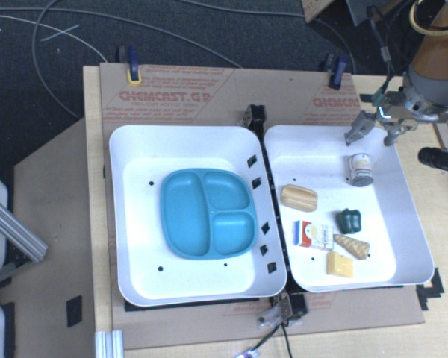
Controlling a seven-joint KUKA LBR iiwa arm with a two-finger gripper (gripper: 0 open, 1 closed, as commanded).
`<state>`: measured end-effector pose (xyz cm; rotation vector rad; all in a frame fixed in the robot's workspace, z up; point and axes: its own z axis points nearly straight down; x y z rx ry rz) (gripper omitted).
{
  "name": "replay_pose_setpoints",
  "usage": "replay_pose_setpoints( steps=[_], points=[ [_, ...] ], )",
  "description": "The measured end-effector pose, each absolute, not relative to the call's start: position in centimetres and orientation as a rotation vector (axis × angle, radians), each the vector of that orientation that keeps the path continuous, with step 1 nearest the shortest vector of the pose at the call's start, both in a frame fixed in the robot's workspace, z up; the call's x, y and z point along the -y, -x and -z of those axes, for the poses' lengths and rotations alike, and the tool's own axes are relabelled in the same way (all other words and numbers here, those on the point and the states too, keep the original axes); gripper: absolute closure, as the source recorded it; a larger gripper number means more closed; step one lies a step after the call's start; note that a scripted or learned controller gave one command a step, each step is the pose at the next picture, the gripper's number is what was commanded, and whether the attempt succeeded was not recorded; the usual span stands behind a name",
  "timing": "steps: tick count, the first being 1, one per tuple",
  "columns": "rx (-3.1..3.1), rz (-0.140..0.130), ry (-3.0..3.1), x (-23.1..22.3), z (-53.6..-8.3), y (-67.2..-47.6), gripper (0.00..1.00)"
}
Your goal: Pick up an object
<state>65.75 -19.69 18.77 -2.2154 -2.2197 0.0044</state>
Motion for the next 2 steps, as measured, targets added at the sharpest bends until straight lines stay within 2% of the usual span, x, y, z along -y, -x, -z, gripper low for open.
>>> replay_pose_setpoints(
  steps=[1, 2],
  points=[
    [2.219, -0.006, 2.214, 19.3, -12.4, -65.5, 0.0],
    [2.22, -0.004, 2.216, 19.2, -8.2, -65.5, 0.0]
  ],
)
